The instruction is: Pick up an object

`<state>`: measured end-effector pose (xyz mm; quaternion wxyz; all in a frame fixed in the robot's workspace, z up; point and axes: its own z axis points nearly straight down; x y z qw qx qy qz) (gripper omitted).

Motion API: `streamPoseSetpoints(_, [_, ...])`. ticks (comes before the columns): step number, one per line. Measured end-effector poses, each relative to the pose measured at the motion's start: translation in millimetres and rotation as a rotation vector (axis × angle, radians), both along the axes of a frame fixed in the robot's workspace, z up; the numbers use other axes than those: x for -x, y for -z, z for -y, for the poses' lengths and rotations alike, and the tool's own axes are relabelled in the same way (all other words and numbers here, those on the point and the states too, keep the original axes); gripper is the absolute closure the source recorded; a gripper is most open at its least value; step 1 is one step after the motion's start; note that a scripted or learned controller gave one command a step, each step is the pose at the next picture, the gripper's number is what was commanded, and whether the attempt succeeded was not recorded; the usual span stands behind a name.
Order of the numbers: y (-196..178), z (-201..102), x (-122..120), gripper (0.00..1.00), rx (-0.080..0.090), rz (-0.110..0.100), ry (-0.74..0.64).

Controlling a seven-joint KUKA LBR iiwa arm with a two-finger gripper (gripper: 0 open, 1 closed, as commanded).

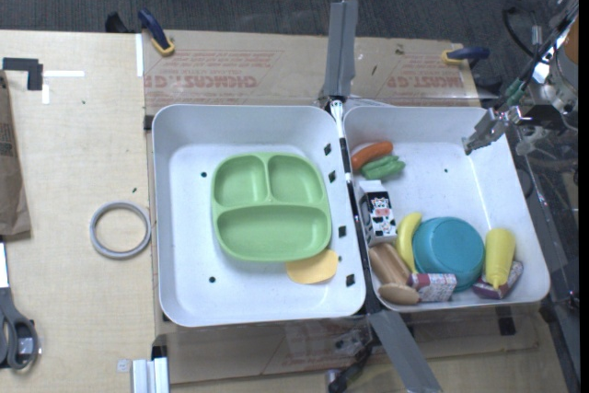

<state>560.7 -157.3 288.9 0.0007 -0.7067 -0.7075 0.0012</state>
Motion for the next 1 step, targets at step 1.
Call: streamPoseSetpoints(1, [-36.9, -16.4, 32.3, 0.0, 0.0, 0.002, -0.086])
